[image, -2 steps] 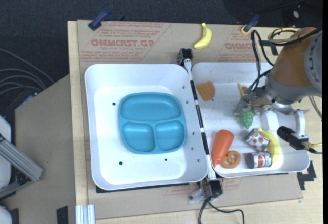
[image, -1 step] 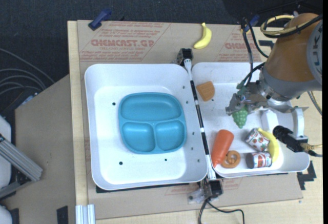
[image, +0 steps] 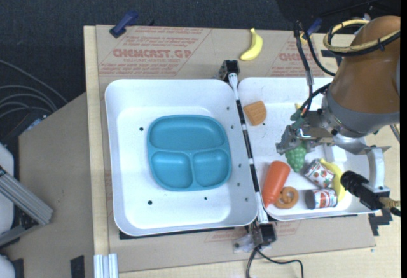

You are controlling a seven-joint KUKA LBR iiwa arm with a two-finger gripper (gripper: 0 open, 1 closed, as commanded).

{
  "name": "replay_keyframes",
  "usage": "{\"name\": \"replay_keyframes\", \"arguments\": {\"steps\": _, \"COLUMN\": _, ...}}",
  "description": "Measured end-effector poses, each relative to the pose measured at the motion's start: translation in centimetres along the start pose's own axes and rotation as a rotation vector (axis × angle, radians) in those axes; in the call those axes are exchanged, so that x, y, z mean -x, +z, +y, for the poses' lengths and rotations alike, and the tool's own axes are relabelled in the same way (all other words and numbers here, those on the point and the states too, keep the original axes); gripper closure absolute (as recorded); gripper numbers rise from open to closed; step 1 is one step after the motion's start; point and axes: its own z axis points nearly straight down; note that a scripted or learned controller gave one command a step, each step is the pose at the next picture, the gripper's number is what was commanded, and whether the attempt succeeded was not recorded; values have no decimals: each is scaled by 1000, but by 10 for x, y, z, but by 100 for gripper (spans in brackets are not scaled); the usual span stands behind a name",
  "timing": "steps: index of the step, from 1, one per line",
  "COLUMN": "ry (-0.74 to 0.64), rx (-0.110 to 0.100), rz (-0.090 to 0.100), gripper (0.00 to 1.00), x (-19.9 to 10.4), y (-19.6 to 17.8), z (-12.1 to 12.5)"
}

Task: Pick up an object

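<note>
Cardboard-topped counter (image: 191, 48), two white bins. Near edge of the right bin (image: 280, 89): cans and a donut, half-hidden; the smooth orange carrot (image: 275, 182) runs lengthwise toward the far edge. Tool (image: 294, 140) hangs above green broccoli (image: 296, 158), beside the carrot — spread or pinched, can't tell. Far counter: curved yellow banana (image: 252, 46).

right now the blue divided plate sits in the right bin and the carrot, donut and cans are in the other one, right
Not quite. The camera view shows the blue divided plate in the left bin, not the right. The carrot, donut and cans lie in the right bin.
</note>
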Motion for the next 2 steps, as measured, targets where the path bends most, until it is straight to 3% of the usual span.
{"name": "replay_keyframes", "arguments": {"steps": 2, "ry": 0, "rx": 2, "rz": -1, "gripper": 100, "x": -7, "y": -12, "z": 0}}
